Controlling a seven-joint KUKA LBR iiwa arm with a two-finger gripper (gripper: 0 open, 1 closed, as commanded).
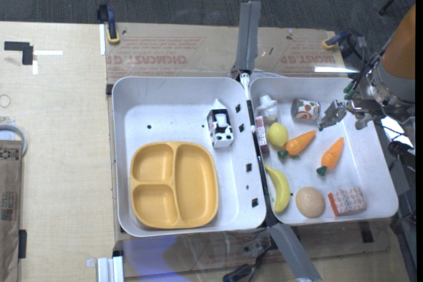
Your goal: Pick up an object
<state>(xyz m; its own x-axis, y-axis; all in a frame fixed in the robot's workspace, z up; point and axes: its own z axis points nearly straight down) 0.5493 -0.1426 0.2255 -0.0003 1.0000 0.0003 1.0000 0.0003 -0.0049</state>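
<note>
The right bin (380, 142) holds several small items. A white bottle (267, 104) and a red-and-white can (305, 109) lie at its back. A lemon (277, 135) sits beside a carrot (301, 142). A second carrot (332, 154) lies further right. At the front are a banana (279, 188), a tan round roll (309, 201) and a red-and-white packet (346, 200). My gripper (330, 115) hangs over the right bin, just right of the can and above the two carrots. I see nothing held in it.
The left bin (132, 99) bears a yellow divided plate (174, 183) and a small black-and-white carton (220, 127). A dark red bar (261, 135) lies along the right bin's left wall. The arm (396, 69) enters from the right edge.
</note>
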